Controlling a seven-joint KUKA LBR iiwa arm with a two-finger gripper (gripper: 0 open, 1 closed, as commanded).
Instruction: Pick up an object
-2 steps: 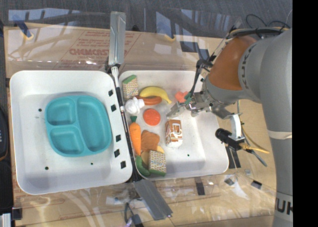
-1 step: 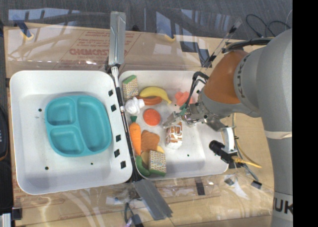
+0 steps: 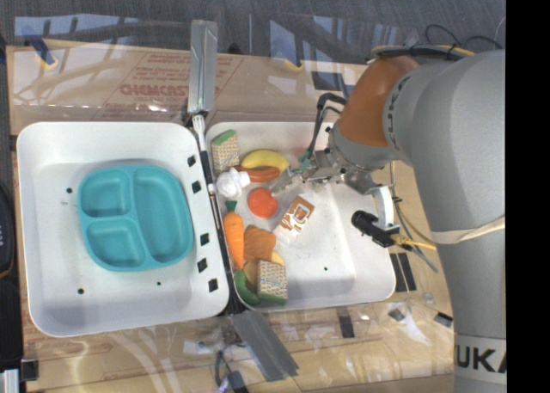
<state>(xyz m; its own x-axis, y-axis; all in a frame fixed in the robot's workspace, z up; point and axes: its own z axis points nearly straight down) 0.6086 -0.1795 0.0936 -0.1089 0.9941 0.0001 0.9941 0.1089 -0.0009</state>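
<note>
From my feed, both white bins look like smooth, matt plastic. The teal divided plate has a slightly glossy plastic sheen. I see the tabletop under clear, reflective film, and the arm's grey shell looks smooth with a satin finish.

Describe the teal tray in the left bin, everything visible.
The teal tray is a rounded-corner rectangular plate in what looks like smooth moulded plastic, split by raised ridges into three compartments: two smaller ones on the image's left side and one long one on its right. It lies flat and right side up on the floor of the left white bin, roughly centred and slightly rotated against the bin's walls. Nothing rests in it or touches it apart from the bin floor beneath.
</note>
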